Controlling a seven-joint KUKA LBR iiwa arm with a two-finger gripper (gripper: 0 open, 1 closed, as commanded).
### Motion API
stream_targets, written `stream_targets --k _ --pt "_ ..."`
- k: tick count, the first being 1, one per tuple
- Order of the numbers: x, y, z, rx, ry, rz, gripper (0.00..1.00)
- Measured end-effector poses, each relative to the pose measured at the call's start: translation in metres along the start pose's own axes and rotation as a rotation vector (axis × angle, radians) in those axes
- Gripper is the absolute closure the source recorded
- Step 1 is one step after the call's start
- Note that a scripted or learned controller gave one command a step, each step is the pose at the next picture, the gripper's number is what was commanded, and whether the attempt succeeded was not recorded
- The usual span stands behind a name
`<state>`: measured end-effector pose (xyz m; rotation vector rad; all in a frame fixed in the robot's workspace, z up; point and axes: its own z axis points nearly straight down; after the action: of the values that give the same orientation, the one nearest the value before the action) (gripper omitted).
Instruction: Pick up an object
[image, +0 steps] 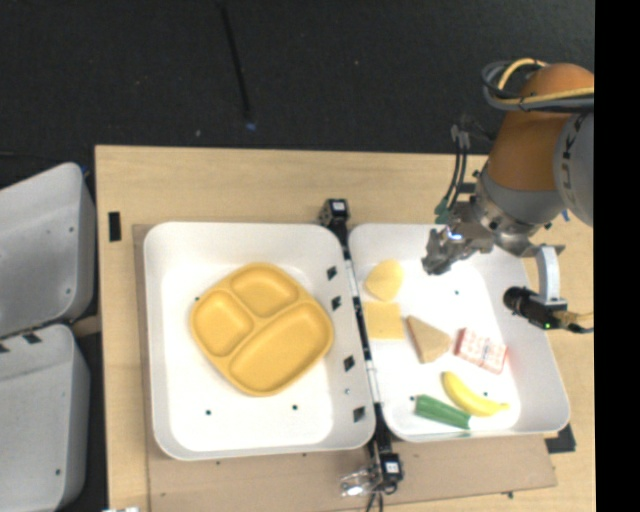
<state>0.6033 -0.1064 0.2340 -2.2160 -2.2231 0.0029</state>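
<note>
We see the gripper (441, 258) hanging over the upper part of the right bin (520, 290), dark and metallic under the arm's orange band; whether it is open or closed we cannot tell from this angle, and nothing shows in its grasp. Below and to its left in that glossy white bin lie toy foods: a pale round yellow disc (383, 280), a flat yellow square slice (384, 321) just under it, and a tan wedge (428, 339) beside that. Further right sits a small red-and-white packet (481, 349). Near the front edge a smooth curved banana (472, 395) touches a green stick-shaped vegetable (442, 411). The left bin (170, 400) holds a yellow plastic divided plate (262, 327) (three rounded compartments).
</note>
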Motion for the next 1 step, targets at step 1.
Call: stream_targets --k 1 --pt "0.0497 0.0114 0.0123 0.002 0.000 -0.004 1.00"
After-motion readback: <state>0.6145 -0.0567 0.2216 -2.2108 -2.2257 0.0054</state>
